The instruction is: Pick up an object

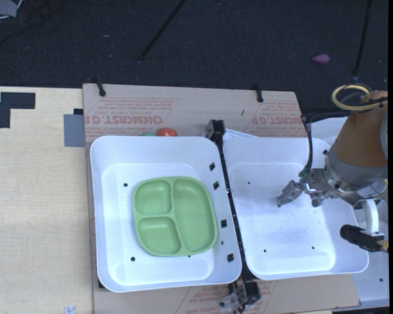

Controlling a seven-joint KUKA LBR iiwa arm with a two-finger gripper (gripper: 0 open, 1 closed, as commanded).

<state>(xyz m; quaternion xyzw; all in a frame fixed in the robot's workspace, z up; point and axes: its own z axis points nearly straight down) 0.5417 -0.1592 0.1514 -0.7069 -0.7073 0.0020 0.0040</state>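
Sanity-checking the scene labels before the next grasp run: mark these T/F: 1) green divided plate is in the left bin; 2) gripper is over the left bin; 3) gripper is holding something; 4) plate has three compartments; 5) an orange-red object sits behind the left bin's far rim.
1) True. The green plate lies in the left bin.
2) False. The gripper is over the right bin.
3) False. Nothing shows between its fingers, which stand spread.
4) True. Two smaller sections on the left, one long one on the right.
5) True. The orange-red object sits on the cardboard just beyond that rim.
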